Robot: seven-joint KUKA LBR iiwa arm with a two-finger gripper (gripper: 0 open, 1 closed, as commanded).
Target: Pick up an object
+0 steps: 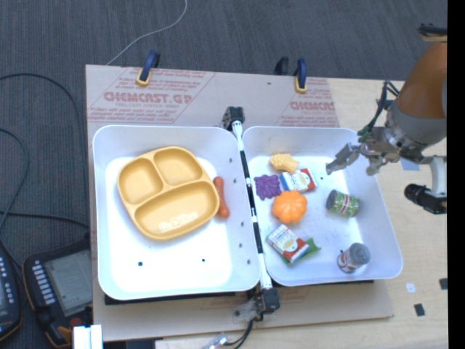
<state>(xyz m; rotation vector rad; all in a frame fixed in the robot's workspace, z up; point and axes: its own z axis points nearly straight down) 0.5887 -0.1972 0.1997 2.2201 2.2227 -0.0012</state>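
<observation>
**Pincer above the right bin, nothing in it**

We see the toy pumpkin (290,206) in the middle of the right bin (385,220), touching the purple grapes (267,187) and near the green can (342,203). The pincer (358,161) hangs over the bin's far right part, fingers spread apart and bare. In the left bin (109,264) lies a yellow divided plate (168,191) with a sausage (221,197) beside it.
</observation>
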